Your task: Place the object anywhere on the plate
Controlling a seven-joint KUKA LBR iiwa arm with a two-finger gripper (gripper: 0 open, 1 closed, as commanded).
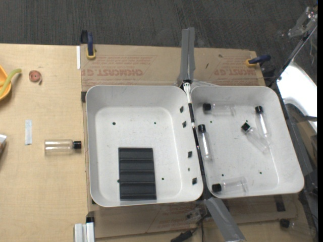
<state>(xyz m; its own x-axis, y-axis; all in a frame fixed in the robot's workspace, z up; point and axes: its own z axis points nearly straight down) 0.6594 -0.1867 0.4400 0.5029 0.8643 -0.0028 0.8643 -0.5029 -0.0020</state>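
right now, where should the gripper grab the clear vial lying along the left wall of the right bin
Grip the vial across the middle of its clear body, coming straight down from above. It lies flat, running lengthwise beside the right bin's left wall, black cap at the far end. Fingers would probably best close across its narrow width, though the wall side looks tight, so the finger there may have little room.

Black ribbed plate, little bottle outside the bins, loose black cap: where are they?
black ribbed plate (136, 174), camera view, middle rib.
little bottle (59, 145), camera view, clear body.
loose black cap (246, 127), camera view, its top.
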